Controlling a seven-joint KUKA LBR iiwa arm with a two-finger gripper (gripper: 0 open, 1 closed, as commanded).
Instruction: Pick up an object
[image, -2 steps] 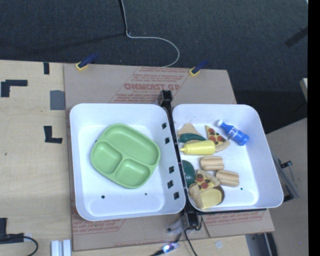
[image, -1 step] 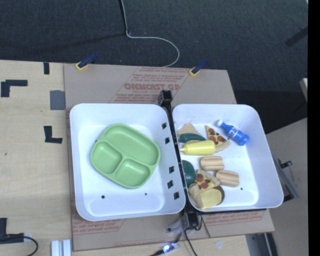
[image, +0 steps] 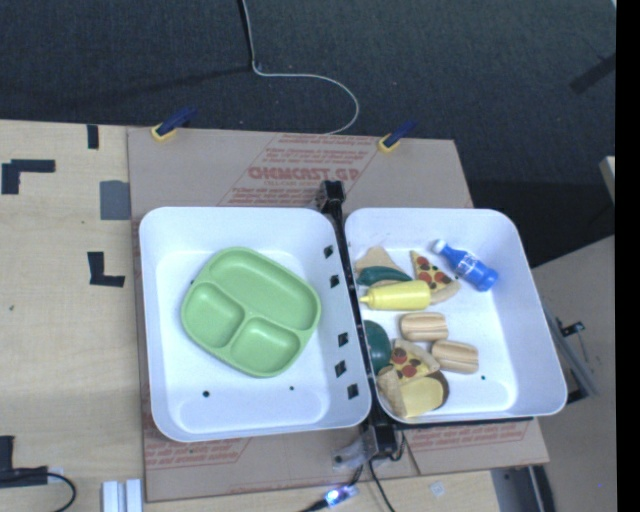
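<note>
The right bin (image: 500, 395) holds several toy foods. A blue bottle (image: 466, 266) lies near its back right. A yellow mustard bottle (image: 397, 295) lies across the middle-left, next to a pizza slice (image: 433, 275) and a dark green piece (image: 380, 274). Two tan hot-dog buns (image: 424, 326) (image: 455, 355) sit lower down. At the front left lie a second pizza slice (image: 409, 362), a yellow piece (image: 420, 395) and another dark green piece (image: 377, 342). A green divided plate (image: 251, 311) sits in the left bin (image: 165, 400).
Both bins rest on a cardboard sheet (image: 300, 170) held by yellow and blue clamps (image: 173, 123) (image: 398, 134). A white cable (image: 300, 75) loops over the dark floor at the back. A black clip (image: 332, 192) joins the bins at the back.
</note>
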